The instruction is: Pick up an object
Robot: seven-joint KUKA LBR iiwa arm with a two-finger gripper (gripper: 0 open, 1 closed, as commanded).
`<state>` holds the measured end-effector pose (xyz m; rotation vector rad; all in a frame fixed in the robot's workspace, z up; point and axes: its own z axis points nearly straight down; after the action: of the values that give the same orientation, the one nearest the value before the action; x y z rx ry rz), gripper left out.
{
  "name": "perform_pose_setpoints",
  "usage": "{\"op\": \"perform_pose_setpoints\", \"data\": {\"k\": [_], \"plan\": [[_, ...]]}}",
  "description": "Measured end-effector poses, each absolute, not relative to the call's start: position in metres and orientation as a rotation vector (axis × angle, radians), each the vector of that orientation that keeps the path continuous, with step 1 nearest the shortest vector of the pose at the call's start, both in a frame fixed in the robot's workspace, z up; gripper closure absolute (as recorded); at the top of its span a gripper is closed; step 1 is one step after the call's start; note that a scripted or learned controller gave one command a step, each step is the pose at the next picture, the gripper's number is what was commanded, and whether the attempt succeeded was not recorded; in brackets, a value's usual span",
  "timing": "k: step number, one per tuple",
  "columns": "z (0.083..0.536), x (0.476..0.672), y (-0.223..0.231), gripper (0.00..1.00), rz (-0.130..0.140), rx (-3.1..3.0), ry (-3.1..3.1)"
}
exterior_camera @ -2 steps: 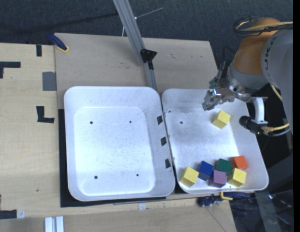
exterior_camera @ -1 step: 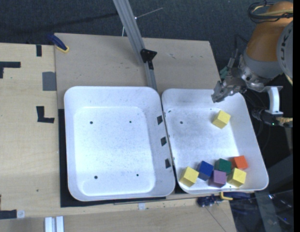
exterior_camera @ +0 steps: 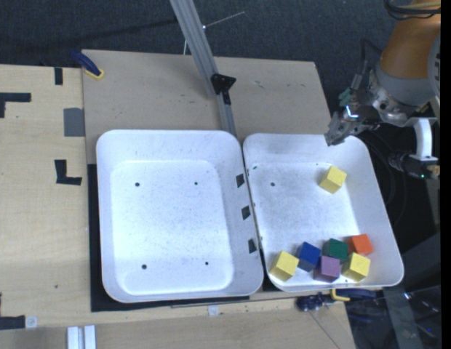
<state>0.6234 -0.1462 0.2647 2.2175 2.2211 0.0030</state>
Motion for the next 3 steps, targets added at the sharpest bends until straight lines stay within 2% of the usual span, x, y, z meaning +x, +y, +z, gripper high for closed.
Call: {"op": "perform_pose_setpoints", "data": {"k": [3], "plan": [[0.235, 0.581, 0.001, 1.00, -0.003, 2.218, 2.231]]}}
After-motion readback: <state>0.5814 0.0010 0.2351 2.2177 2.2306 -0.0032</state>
